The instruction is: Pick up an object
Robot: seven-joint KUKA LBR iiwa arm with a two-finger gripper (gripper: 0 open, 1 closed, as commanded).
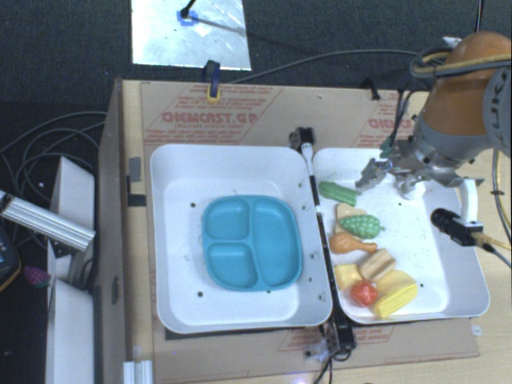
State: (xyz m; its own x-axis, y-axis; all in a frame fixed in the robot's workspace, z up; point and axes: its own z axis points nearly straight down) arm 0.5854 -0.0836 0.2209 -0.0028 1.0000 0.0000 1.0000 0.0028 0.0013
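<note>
The right bin (460, 282) holds a cluster of toy foods along its left side. They are a green pepper (338, 191), a green bunch of grapes (360, 226), an orange drumstick (352, 244), a bread roll (378, 262), a yellow block (346, 276), a red tomato (364, 293) and a corn cob (397, 296). My gripper (391, 178) hangs over the bin's back part, up and right of the pepper. It is open with nothing between its fingers.
The left bin (180, 214) holds a blue divided plate (251, 242). A black clamp (302, 139) sits where the bins meet at the back. A black part with a cable (454, 226) sticks out beside the wrist, over the right bin.
</note>
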